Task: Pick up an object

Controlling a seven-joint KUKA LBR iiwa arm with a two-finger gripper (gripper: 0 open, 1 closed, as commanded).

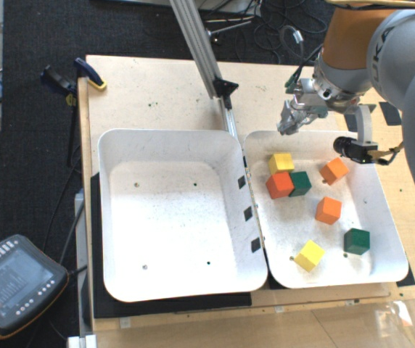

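I've got the end effector (292, 122) over the right bin's (381, 216) far rim, its grip I can't tell. Nearest is the yellow cube (281, 162) in the far left corner, touching a red cube (280, 184): light, rigid, smooth-looking, so I'd pinch its free flat sides

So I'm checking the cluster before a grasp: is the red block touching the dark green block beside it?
Touching. The camera view shows the red block pressed against the dark green block with no white bin floor visible between their facing sides.
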